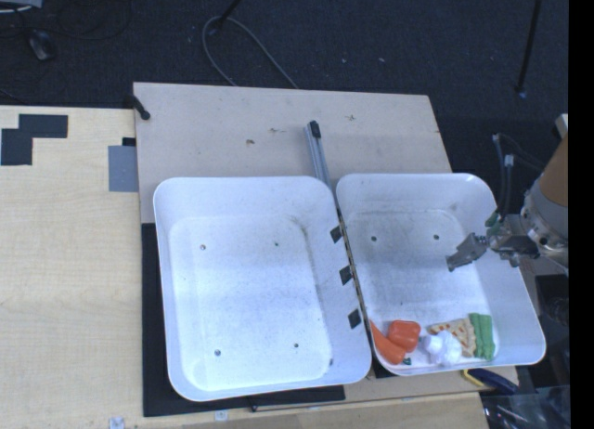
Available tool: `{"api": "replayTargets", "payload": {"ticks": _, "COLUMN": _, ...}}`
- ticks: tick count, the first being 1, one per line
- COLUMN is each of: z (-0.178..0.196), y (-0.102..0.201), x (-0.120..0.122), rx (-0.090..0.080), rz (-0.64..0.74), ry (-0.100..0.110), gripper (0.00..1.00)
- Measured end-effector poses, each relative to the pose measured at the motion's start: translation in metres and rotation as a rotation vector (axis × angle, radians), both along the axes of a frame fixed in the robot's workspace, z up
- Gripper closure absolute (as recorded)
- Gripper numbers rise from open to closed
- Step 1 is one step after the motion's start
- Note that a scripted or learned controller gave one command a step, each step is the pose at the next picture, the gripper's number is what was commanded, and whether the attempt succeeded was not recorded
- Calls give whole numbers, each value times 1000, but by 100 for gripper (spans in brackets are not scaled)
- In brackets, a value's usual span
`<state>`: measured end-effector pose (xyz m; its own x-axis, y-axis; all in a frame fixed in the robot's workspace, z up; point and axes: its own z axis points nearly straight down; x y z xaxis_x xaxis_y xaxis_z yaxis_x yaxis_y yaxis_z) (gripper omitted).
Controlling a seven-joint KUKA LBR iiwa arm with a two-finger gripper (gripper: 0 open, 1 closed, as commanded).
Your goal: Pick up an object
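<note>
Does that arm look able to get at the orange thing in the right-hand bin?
Probably yes. The orange object lies uncovered by the right bin's near wall, and the gripper is already above that bin.

- The light is even and rather soft, and it seems to come from above.
- The two white bins are the brightest parts; the left bin (246,279) looks almost washed out on its floor, with a faint grey shade near its upper rim.
- The floor behind the surface (278,130) is very dark, so cables there are hard to see.
- The picture is low in resolution and slightly blurred; the small objects in the right bin (418,232) lack sharp edges.
- The end effector (469,253) is a little smeared.
</note>
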<state>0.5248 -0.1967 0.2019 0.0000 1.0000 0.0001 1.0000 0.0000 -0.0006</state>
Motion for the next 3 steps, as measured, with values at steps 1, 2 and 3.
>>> {"api": "replayTargets", "payload": {"ticks": 1, "z": 47, "y": 49, "x": -13, "rx": -1, "rz": 3, "ry": -4, "gripper": 0}}
{"api": "replayTargets", "payload": {"ticks": 2, "z": 32, "y": 89, "x": -31, "rx": 0, "rz": 2, "ry": 1, "gripper": 0}}
{"api": "replayTargets", "payload": {"ticks": 3, "z": 12, "y": 127, "x": -31, "rx": 1, "rz": 2, "ry": 1, "gripper": 0}}
